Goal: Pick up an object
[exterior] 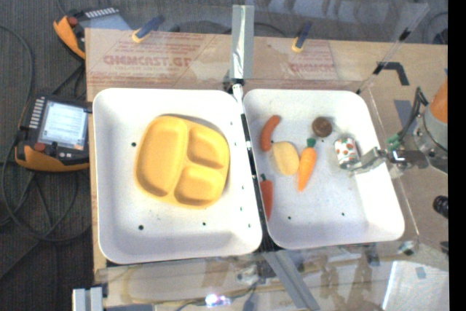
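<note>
While the gripper (368, 158) hangs over the right bin's (378, 218) right wall, I cannot tell its opening. A white spotted object (346, 150) sits against its tip; contact unclear. Just left of that lie a carrot (306, 165), a brown round piece (322, 127), a pale potato-like piece (285, 158) and a sausage (269, 132). Open bin floor lies below the gripper. A red piece (266, 197) is half hidden at the divider. Further left, the left bin (116, 229) holds a yellow tray (183, 160).

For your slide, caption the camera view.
Gripper beside a spotted object in the right bin; yellow tray left.
</note>
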You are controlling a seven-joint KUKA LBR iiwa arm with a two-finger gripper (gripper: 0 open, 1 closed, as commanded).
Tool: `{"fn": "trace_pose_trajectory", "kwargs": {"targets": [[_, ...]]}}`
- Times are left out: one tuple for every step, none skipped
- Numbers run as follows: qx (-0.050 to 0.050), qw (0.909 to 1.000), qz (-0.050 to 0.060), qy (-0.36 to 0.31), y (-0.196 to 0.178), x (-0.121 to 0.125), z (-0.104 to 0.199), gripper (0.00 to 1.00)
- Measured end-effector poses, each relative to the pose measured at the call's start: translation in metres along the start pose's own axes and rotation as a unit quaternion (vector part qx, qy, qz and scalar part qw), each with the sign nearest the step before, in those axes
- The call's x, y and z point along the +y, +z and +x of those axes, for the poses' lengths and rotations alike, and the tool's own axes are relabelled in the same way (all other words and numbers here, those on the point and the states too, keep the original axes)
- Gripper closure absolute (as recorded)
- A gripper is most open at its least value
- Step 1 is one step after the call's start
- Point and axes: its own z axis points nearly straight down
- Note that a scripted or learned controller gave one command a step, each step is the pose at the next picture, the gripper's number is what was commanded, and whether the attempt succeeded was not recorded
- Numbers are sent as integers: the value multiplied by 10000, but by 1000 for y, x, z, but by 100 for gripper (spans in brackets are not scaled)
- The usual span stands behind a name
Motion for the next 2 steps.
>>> {"fn": "trace_pose_trajectory", "kwargs": {"targets": [[-20,9991,-14,415,122,83,14,0],[-37,9929,-78,1190,126,100,92,0]]}}
